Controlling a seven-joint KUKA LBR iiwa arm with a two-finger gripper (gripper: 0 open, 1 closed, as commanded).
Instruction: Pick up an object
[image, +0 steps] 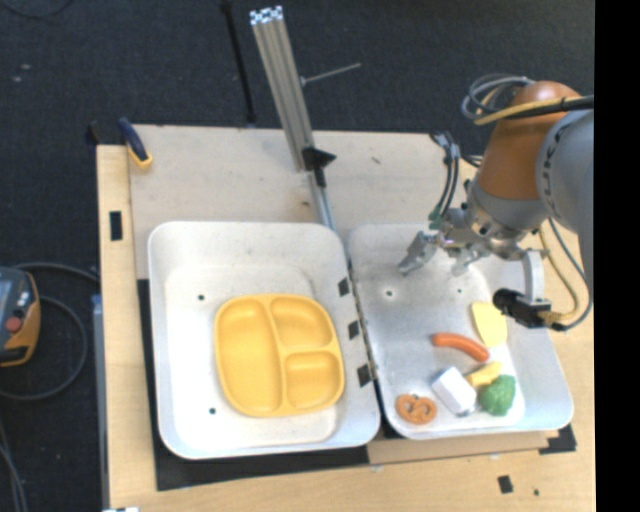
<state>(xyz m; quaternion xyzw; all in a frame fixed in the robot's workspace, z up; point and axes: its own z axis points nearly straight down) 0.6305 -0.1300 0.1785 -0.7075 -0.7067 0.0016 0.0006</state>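
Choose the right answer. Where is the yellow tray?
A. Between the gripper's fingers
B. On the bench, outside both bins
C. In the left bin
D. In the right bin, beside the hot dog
C: the yellow tray lies flat in the left bin, while the gripper is over the right bin, away from it.

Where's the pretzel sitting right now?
The pretzel lies in the right bin, at its near edge in the camera view, just left of the white block and below the orange sausage.
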